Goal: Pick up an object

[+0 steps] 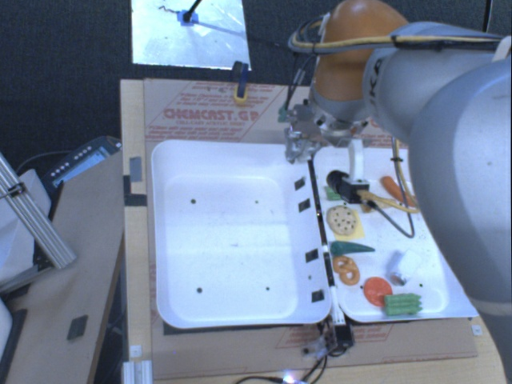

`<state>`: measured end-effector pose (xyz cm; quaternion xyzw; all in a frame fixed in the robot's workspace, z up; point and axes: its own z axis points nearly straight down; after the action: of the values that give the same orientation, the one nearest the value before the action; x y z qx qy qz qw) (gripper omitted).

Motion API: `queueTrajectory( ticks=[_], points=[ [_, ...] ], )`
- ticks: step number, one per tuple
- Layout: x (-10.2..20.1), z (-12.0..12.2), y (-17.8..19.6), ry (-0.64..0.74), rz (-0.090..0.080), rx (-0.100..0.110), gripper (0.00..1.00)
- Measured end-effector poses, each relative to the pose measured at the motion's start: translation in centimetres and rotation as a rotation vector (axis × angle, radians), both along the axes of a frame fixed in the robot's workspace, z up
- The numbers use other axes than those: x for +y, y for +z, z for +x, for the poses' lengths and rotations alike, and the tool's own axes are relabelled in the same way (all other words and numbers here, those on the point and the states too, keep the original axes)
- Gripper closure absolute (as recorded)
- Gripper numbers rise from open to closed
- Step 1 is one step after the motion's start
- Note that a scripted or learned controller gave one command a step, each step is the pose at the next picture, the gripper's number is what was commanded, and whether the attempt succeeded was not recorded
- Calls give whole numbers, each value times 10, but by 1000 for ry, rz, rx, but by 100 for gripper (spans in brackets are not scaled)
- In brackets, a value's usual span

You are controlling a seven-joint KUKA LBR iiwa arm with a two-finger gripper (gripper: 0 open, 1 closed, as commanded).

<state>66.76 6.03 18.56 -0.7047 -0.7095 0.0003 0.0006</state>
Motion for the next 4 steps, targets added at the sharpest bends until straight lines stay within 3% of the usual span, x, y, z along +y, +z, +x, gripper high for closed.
queueTrajectory(
  ticks=[4],
  points=[
    [84, 1, 32, 0, 1, -4, 100]
  ],
)
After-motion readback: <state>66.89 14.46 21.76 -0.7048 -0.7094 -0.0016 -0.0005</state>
